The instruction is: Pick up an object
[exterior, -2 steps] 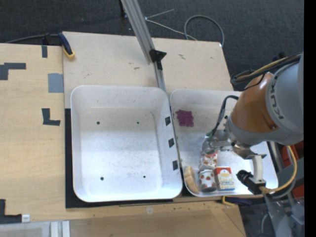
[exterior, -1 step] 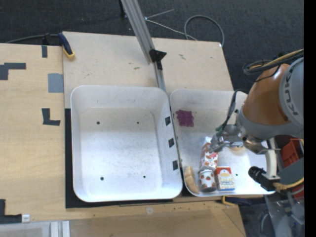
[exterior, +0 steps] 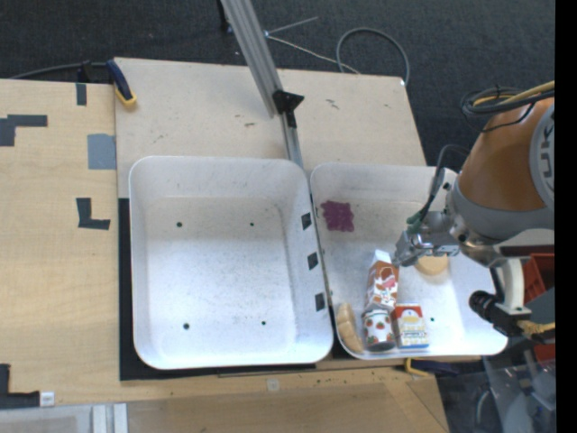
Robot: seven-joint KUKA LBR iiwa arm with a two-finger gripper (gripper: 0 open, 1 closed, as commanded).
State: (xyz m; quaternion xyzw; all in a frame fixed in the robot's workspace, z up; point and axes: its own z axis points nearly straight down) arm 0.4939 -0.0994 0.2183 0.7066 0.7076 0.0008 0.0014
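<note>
Over right bin (exterior: 361, 183), gripper (exterior: 407, 249), cartons (exterior: 383, 287)

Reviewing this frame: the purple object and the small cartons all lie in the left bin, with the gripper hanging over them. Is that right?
Not quite. The camera view shows the purple object and the small cartons lying in the right bin, not the left bin. The rest holds: the gripper hangs over that bin, close to the cartons.

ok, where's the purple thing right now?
The purple object lies in the right bin, near its upper-left corner beside the divider wall, apart from the cartons lower down and left of the gripper.
</note>
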